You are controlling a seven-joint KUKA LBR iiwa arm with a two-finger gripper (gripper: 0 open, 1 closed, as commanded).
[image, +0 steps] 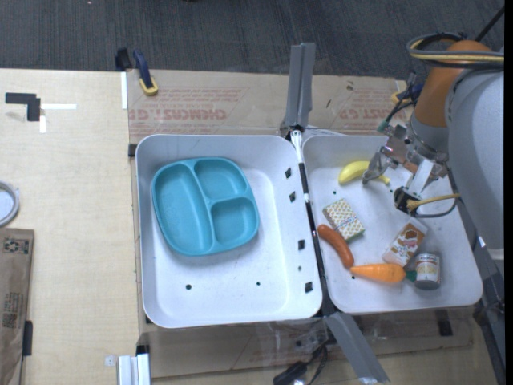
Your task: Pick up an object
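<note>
1. Look at the near edge of the right bin [449, 299]. You see a small can [427, 270] at its near right corner.
2. Just left of the can lies a carrot [377, 273], with its thin end pointing left.
3. A small carton [404, 243] lies just behind the carrot and the can, tilted.
4. Left of the carrot you see a red sausage [336, 245]. It lies at a slant near the left wall of this bin.
5. Just behind the sausage sits a little checkered box [344, 219].
6. In the left bin [160, 295] you see a blue plate [205, 205] with three parts. It lies in the left half of that bin.
7. Farther back in the right bin lies a banana [353, 172], near the far wall.
8. The gripper [397, 176] hangs just right of the banana, on the grey arm [481, 127] that comes in from the right. Its two fingers stand apart, and you see nothing between them. I cannot tell if one finger touches the banana.
</note>
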